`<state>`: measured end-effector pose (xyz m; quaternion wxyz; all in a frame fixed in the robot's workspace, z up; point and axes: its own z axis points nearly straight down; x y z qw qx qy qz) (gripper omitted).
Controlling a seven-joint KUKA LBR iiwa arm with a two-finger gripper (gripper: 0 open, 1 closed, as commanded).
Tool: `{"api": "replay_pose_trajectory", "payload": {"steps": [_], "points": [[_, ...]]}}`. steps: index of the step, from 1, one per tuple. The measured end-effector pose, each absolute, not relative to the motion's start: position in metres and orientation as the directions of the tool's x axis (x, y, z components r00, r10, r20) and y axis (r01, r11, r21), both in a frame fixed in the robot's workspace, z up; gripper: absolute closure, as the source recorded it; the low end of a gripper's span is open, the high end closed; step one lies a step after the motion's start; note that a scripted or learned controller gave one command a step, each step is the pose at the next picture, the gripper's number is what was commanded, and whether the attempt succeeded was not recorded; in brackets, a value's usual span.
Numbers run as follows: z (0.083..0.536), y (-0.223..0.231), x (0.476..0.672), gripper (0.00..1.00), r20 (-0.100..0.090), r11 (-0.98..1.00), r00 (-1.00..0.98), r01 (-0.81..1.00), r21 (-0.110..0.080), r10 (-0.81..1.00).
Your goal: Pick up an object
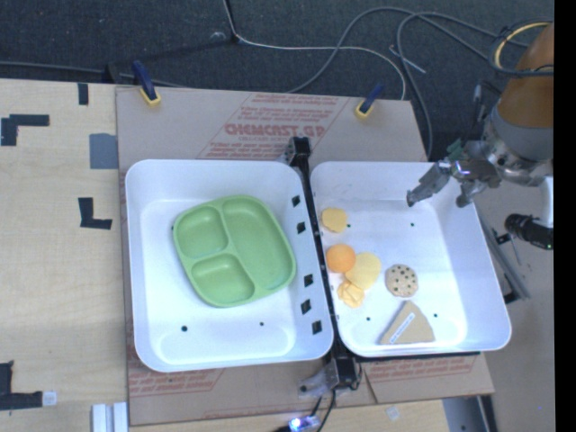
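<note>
Spread apart, the two dark fingers of the gripper [443,187] hang over the top right corner of the right bin [468,268], with nothing between them. One finger [425,187] slants down to the left over the bin's rim, the other [468,193] points down near the right wall. The arm [526,97] above them is cut off at the frame's right, so just its grey wrist and an orange stretch show, blurred. Lying well apart from the gripper, on the bin's smooth white floor, are the small food pieces: a pale yellow round [334,220] near the left wall, an orange ball [340,258] below it, a yellow lump [362,271] touching the ball, and a smaller yellow bit [351,295] just under that, whose shape is hard to make out. A speckled cookie [401,280] sits to the right of the lump, and a tan wedge [407,325] with a light edge lies near the bottom wall. The left bin [153,241] holds a matte green tray [234,249] with three compartments and rounded corners, tilted slightly. Both bins rest on a cardboard sheet [261,129] with red print, partly hidden under them, clamped at the top by two clips [144,84] with blue and yellow parts. Thin cables [360,34] curl over the dark surface behind.
</note>
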<state>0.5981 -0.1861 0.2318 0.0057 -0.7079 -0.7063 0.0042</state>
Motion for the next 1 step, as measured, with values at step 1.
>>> {"api": "replay_pose_trajectory", "payload": {"steps": [1], "points": [[0.2395, -0.1857, 0.6008, 0.00, 0.000, 0.001, -0.001, 1.000, -0.001, 1.000]]}}
